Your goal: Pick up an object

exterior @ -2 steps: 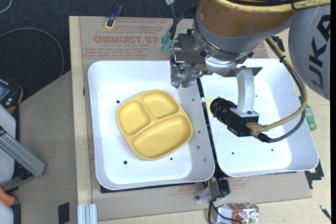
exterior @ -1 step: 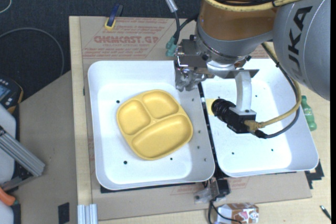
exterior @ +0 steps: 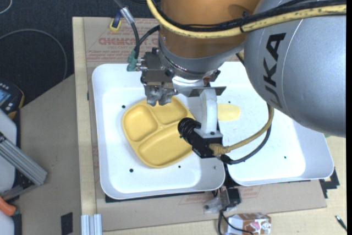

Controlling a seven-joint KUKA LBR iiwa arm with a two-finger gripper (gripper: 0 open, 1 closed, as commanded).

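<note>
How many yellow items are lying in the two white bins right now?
2. A yellow plastic divided tray lies in the left white bin, under the end effector. A small pale yellow piece pokes out near the bins' shared edge. The arm may hide more.

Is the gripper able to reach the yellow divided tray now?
Probably yes. The gripper is right at the far rim of the yellow divided tray in the left bin, with nothing between them.

tray point(exterior: 153, 135) lies in left bin point(exterior: 110, 135).
</note>
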